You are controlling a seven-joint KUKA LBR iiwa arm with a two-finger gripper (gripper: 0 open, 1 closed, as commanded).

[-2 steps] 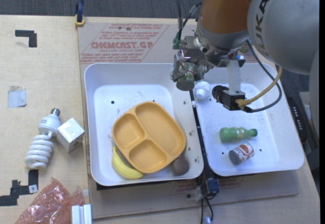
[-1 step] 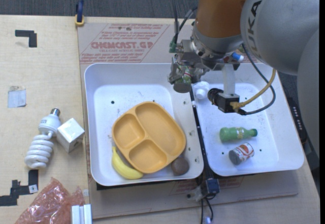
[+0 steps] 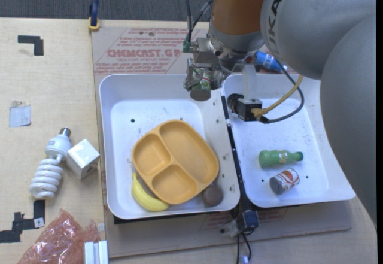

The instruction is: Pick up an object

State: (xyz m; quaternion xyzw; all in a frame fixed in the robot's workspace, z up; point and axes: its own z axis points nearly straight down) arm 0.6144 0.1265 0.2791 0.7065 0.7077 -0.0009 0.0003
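White bins — tan bench

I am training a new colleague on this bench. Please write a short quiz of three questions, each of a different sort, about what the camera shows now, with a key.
1. True or false: the yellow divided plate lies in the left bin.
2. Which thing lies partly under that plate? A) banana B) green bottle C) light bulb
3. Fill in: the gripper is above the ______ edge of the left bin.

Key: 1 true; 2 A; 3 far (top right corner in the view).
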